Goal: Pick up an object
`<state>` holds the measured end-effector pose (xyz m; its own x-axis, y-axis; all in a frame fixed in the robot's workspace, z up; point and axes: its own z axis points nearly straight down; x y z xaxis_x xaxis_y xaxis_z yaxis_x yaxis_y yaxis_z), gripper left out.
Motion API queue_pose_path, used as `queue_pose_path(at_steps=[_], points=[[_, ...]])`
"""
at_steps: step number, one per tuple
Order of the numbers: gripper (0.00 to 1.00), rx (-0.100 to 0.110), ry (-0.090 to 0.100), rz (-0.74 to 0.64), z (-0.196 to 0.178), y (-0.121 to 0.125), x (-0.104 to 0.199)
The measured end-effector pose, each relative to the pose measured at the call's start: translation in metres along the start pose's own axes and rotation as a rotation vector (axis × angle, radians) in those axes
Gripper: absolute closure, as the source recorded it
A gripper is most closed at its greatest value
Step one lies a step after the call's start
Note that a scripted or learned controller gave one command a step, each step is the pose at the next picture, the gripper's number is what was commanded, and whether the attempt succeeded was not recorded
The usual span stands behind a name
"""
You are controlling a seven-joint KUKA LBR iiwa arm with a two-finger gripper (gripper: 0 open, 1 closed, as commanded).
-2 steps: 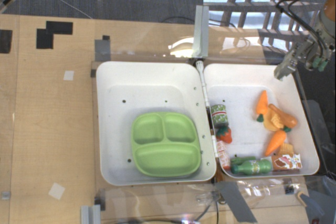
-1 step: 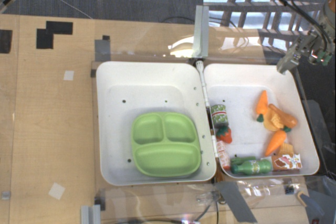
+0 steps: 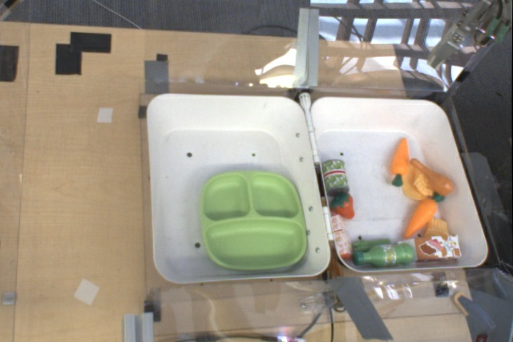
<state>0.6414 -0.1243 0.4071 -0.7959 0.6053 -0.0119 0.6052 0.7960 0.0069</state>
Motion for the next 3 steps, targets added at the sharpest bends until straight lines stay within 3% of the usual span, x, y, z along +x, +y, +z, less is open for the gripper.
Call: queue_pose_path(at_steps=[1,2,3], points=[[1.0,0.007,0.008,0.185,0.1,-0.059,0.044],[1.0,0.0,-0.003,0.179,0.086,-0.056,0.042],[1.0,0.003,0.003,0.297,0.067,-0.003,-0.003]])
